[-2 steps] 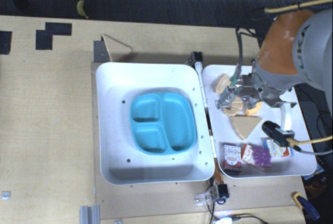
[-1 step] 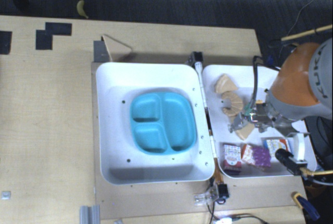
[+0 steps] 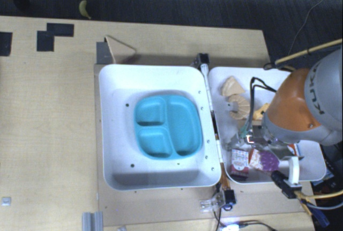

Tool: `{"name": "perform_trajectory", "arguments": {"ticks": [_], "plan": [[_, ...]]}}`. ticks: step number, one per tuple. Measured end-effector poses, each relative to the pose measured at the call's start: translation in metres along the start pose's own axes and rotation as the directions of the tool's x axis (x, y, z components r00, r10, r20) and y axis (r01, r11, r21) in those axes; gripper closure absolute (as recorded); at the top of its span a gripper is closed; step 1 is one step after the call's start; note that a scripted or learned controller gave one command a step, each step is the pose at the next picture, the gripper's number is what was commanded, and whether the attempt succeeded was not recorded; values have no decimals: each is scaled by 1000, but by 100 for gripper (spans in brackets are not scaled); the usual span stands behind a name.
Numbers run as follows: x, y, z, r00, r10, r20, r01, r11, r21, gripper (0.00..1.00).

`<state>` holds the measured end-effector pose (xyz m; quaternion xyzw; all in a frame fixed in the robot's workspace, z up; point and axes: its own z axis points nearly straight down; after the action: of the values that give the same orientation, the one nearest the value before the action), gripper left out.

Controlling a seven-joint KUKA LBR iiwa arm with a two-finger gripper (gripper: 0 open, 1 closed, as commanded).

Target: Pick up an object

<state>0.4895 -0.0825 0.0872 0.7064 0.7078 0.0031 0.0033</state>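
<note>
My gripper (image 3: 247, 139) is low in the right bin (image 3: 316, 171), under the grey and orange wrist. Just below it lie a red and white packet (image 3: 240, 160) and a purple object (image 3: 266, 161), near the bin's front wall. A tan, shell-like object (image 3: 233, 87) rests at the back of the bin, and a second tan piece (image 3: 240, 110) sits in front of it beside the wrist. A small yellow thing (image 3: 260, 112) peeks out from behind the arm. The arm hides much of this bin's right half.
The left bin (image 3: 115, 117) holds a blue divided plate (image 3: 167, 125) in its middle. A black clamp (image 3: 202, 59) sits at the back where the two bins meet. Cables and a connector (image 3: 224, 200) lie on the bench in front of the bins.
</note>
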Motion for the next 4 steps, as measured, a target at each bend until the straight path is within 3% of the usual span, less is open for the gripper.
{"name": "perform_trajectory", "arguments": {"ticks": [1,2,3,4], "plan": [[0,3,-12,1000,-1,1,1,1000,-7,100],[67,101,-98,1000,-5,-2,5,1000,3,100],[65,100,-97,1000,-4,0,4,1000,7,0],[11,45,-100,1000,-1,0,1,1000,7,0]]}}
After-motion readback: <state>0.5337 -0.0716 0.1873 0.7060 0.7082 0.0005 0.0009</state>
